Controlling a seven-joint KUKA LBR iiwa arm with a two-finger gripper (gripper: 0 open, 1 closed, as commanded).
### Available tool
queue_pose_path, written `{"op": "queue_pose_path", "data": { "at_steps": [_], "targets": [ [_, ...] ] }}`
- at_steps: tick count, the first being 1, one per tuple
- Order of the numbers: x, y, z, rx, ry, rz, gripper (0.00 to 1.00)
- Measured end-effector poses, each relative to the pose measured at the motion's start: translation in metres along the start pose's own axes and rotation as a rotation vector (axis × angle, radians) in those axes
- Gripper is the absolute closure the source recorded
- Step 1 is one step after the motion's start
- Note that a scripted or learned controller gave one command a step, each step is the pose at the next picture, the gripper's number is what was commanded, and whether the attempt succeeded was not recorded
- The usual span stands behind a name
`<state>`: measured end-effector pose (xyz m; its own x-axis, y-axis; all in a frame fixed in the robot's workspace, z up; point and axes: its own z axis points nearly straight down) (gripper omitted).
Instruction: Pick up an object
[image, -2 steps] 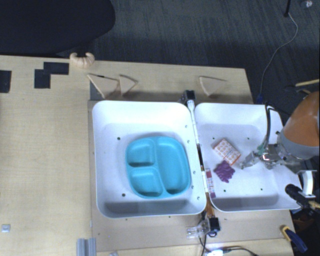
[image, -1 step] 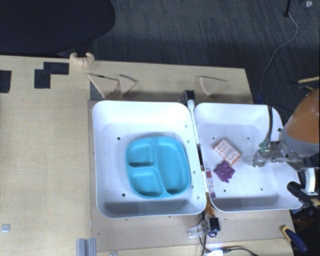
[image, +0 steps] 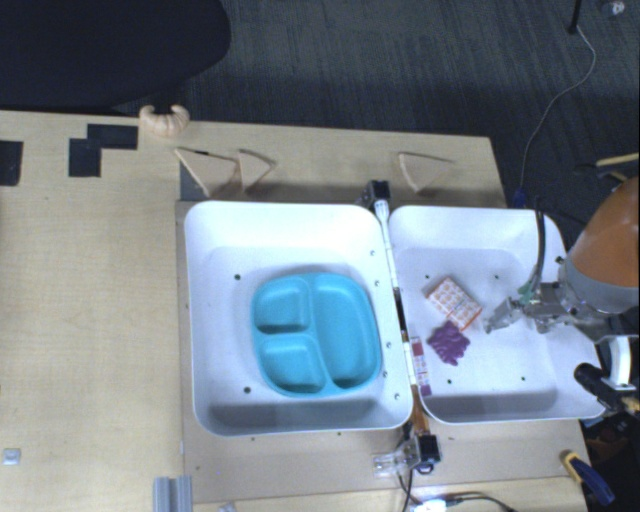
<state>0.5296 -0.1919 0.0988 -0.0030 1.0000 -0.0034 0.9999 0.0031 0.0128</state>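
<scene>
**Inspector A:** Start with the pickable items. What lies in the right bin (image: 470, 395)?

**Inspector B:** Two pieces on the bin floor, left of centre. A purple knobbly object (image: 449, 343), looking like a small bunch of grapes, sits nearer the front. Just behind it, touching or nearly so, lies a flat rectangular piece with a pink-and-white checked face (image: 451, 300), set at a slant. Both rest free on the white floor.

**Inspector A:** And the gripper?

**Inspector B:** The gripper (image: 500, 316) is low inside the same bin, to the right of both items and apart from them. Its pale metal fingers point left, toward the checked piece. Nothing lies between them. At this resolution I cannot tell how far apart they stand.

**Inspector A:** Arm pose?

**Inspector B:** The arm (image: 600, 290) enters over the bin's right wall. The orange band (image: 612, 240) shows at the frame edge, with the grey wrist below it leaning in and down toward the bin floor. A dark cable curves along the bin's right rear corner to the wrist.

**Inspector A:** The neighbouring bin?

**Inspector B:** The left bin (image: 215, 300) holds a blue divided plate (image: 315, 332) with three compartments, lying flat near the centre. Both bins sit side by side on the light wooden bench (image: 90, 330).
</scene>
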Motion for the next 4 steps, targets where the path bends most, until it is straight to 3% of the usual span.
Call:
{"op": "queue_pose_path", "data": {
  "at_steps": [1,2,3,4],
  "targets": [
    [0.056,-0.040,0.011,0.002,0.000,0.000,0.00],
    [0.056,-0.037,-0.001,-0.004,-0.001,-0.001,1.00],
    [0.096,0.031,-0.102,0.008,0.004,-0.002,1.00],
    [0.048,0.030,-0.082,0.011,0.002,0.000,1.00]
  ]
}}
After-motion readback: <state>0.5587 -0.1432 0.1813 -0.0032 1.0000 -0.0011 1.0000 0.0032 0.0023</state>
